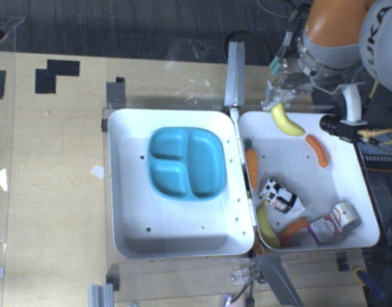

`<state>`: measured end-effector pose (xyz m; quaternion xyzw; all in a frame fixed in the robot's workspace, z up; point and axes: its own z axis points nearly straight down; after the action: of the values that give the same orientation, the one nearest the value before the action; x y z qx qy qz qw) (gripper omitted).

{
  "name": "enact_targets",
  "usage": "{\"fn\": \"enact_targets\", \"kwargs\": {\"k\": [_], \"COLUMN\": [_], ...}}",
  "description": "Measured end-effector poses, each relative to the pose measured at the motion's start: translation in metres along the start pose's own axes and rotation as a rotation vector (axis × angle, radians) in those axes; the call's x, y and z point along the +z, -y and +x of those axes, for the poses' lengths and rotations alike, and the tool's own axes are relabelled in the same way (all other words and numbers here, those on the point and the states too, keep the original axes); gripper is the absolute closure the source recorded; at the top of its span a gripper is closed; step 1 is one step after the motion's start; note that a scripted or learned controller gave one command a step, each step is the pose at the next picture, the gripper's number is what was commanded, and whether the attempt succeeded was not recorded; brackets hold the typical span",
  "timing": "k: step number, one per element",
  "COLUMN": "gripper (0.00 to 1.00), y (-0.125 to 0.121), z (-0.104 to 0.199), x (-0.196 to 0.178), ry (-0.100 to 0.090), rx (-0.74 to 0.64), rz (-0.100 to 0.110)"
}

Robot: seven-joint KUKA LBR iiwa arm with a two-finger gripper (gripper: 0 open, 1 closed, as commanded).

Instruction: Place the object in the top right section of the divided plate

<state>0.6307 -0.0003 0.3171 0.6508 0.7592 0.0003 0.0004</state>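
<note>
Banana [286, 121] sits at the right bin's [349, 171] upper edge, its top end between the gripper's [278, 99] closed fingers, so the grasp step looks underway; next: lift and carry left to the blue divided plate's [186, 162] top-right section.

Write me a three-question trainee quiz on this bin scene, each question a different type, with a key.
1. True or false: the blue divided plate sits in the left bin.
2. Multiple choice: what lies just below the claw, at the top of the right bin? A) a sausage B) a banana C) a carrot
3. Fill in: the black-and-white cow-patterned toy lies in the ____ bin.

Key: 1 true. 2 B. 3 right.
</note>
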Motion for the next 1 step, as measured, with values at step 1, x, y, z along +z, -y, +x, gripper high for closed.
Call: {"fn": "enact_targets", "kwargs": {"k": [1], "gripper": [1.00], "y": [0.0126], "z": [-0.0963], "x": [-0.0639], "ry": [0.002], "rx": [0.087], "rz": [-0.003]}}
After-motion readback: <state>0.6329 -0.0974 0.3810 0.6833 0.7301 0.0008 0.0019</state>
